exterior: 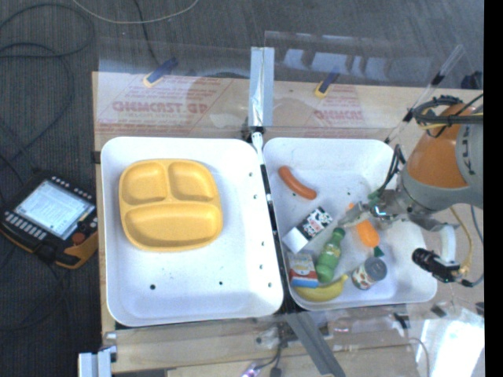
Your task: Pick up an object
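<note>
- We see the gripper (pixel 369 208) low over the right bin (pixel 346 154), just beside a small orange carrot-shaped toy (pixel 366 233); how it is set, we cannot tell.
- The objects to pick lie crowded in the lower part of this bin: a green bottle (pixel 331 253), a yellow banana (pixel 321 291), a small can (pixel 368 272), a black-and-white carton (pixel 317 222).
- We judge the risk is a miss: the rounded, smooth plastic shapes can roll or slip away, and close neighbours can be pushed.
- The sausage (pixel 298 183) lies alone, well apart from the crowd.
- The left bin (pixel 189 289) bears a glossy yellow divided tray (pixel 170 203).
</note>
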